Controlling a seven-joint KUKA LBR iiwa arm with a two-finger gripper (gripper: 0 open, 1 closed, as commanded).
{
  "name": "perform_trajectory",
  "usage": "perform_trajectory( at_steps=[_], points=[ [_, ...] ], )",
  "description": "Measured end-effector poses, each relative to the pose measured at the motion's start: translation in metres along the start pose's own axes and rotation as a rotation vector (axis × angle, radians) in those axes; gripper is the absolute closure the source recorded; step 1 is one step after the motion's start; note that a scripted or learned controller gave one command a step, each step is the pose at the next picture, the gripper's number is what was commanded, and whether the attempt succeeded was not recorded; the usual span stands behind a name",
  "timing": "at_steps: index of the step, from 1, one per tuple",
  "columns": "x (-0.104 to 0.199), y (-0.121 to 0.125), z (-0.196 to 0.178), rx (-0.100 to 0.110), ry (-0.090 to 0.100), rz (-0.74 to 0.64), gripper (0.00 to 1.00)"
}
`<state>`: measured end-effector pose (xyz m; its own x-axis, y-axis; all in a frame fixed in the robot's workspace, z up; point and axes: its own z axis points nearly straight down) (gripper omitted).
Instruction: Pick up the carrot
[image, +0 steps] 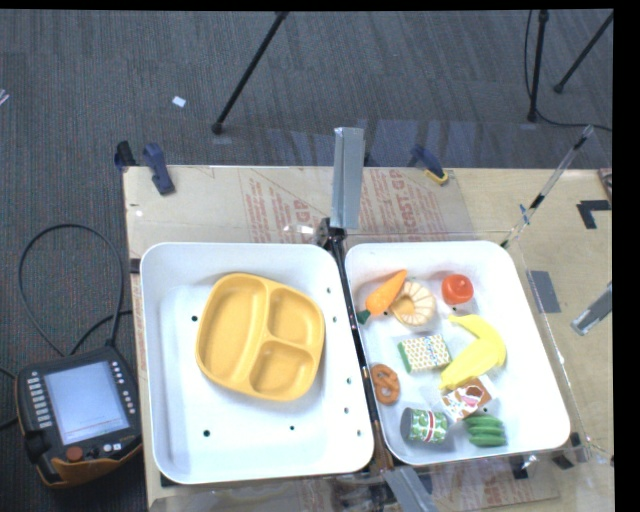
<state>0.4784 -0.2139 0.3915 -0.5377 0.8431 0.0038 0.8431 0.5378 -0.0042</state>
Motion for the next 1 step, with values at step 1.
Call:
perform_trajectory(
  at_steps=[1],
  points=[
    [0.0051,0.0014,0.1377,0.004,0.008,-0.081,0.00]
  ],
)
